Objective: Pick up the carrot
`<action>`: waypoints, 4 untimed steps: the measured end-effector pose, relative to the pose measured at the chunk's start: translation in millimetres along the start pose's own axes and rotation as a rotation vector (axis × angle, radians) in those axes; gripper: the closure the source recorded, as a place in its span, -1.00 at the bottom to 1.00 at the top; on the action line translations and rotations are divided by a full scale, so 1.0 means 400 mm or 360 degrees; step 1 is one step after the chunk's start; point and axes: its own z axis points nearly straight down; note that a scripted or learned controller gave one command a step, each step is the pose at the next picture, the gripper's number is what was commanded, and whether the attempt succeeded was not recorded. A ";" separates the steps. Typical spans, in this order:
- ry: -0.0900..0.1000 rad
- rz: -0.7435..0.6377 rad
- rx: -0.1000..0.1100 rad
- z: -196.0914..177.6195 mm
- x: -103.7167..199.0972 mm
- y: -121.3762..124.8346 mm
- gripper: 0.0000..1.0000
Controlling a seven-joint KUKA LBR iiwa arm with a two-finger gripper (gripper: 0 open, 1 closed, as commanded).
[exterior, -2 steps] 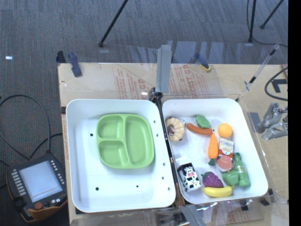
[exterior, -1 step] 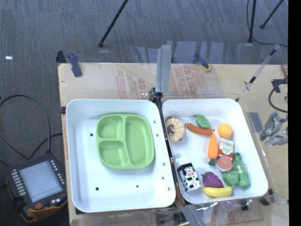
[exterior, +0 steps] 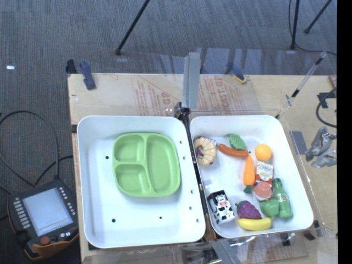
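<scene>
Pincer [exterior: 323, 150] at right edge, apart from one carrot [exterior: 249, 171].

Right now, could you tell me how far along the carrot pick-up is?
Nothing looks done yet: the carrot lies in the right bin among other toy foods, untouched. The gripper sits outside that bin's right edge, holding nothing visible. The reach, grasp and lift remain.

Gripper [exterior: 323, 147]: grey metallic parts are showing at the right edge, pale and angular, possibly two-fingered. A black cable is looping just above them, at the far right.
</scene>
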 end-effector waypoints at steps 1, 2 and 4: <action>0.0004 -0.0298 0.0000 0.040 0.025 -0.015 1.00; -0.0001 -0.0298 0.0000 0.016 0.020 -0.014 1.00; 0.0000 -0.0672 -0.0003 0.060 0.012 -0.012 1.00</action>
